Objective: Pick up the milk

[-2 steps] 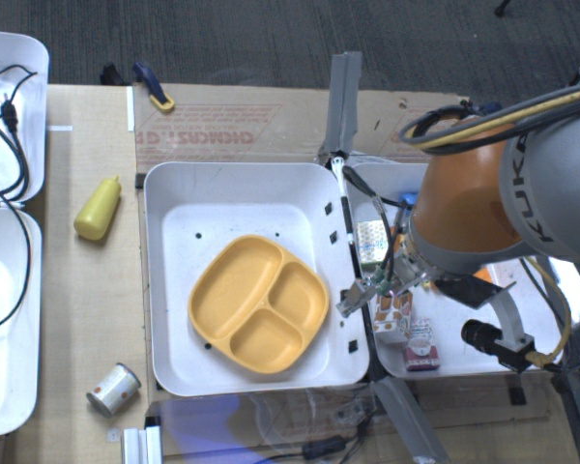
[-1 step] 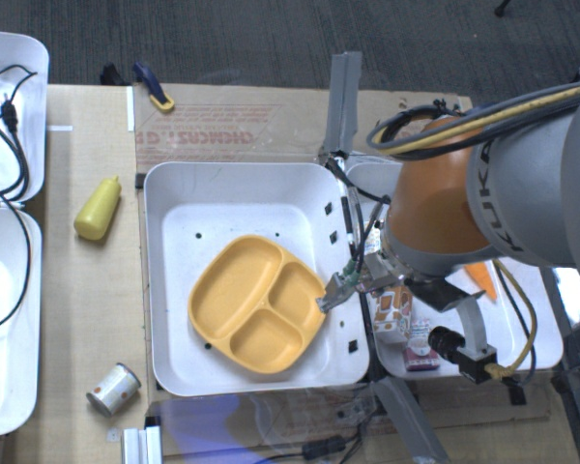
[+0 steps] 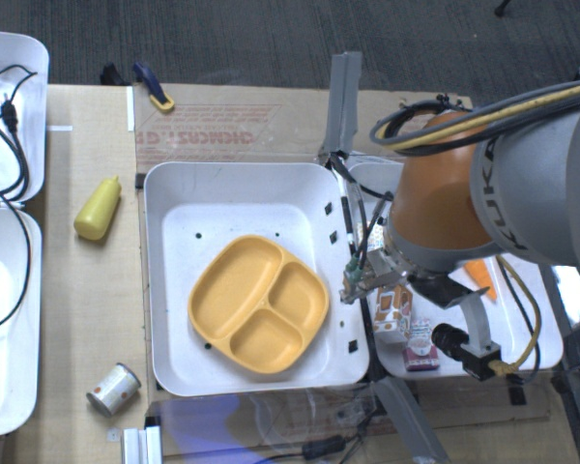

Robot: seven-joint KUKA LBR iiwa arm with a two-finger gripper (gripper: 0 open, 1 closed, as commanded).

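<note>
Camera view shows gripper [image 3: 360, 280] above milk carton [image 3: 393, 309]; its opening I cannot tell; carton print unreadable.

A yellow divided tray [image 3: 259, 304] lies in the left bin [image 3: 164, 259]; a mustard bottle [image 3: 98, 209] and can [image 3: 112, 389] lie outside.

Bright, even overhead light, soft shadows, sharp focus, slight glare.

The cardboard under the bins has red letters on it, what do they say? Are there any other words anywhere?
Cardboard sheet: red print, upside down from this camera, too blurred to read.
Arm: large letters on the grey shell, cut off, seems to read "KU".
Milk carton: label too small to read.
Small can: marking too small to read.
</note>
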